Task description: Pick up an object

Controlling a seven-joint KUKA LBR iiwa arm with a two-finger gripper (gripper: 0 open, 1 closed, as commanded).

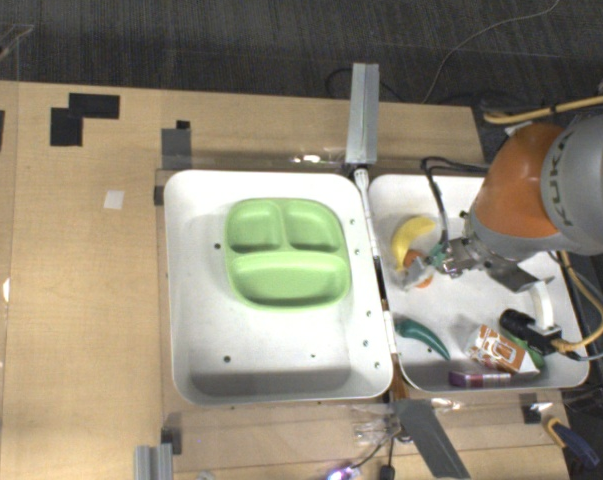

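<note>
My gripper point(427, 265) is low in the right bin point(481, 190), reaching in from the right. Its tip is just below a yellow banana-shaped object point(413, 233) and right next to a small orange-red piece point(411, 260). Whether anything is between the fingers is hidden. A green curved object point(422, 335) lies near the bin's front left. An orange and white carton point(498, 350) sits at the front right, with a purple marker point(478, 377) along the front wall.
The left bin point(196, 368) holds a light green divided plate point(285, 251) in its upper middle. A metal post point(363, 118) stands behind the wall between the two bins. The arm's orange band point(516, 193) hangs over the right bin's right side.
</note>
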